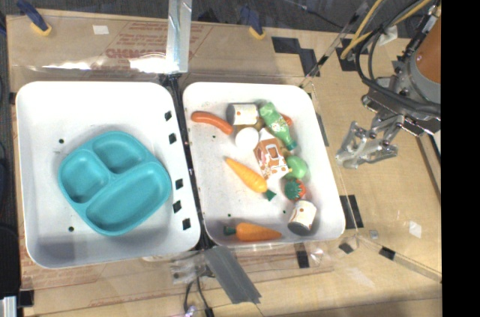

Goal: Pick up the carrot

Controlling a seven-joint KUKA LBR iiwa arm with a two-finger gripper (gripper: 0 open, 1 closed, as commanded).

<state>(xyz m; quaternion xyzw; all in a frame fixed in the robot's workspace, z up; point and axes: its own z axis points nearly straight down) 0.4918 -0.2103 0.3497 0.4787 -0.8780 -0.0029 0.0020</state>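
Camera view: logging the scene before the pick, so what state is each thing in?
Claw: outside the bins, over the bench, holding nothing.
Carrot: lying flat mid right bin.
Second carrot: lying along the near wall.
Teal plate: flat in the left bin.

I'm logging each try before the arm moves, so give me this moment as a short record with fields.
target: orange plastic carrot with green top, lying mid right white bin
similar items: second orange carrot at that bin's near edge
hand: outside the bins, over the bench to the right of the right bin, holding nothing
left white bin: holds teal divided plate
task status: not yet picked
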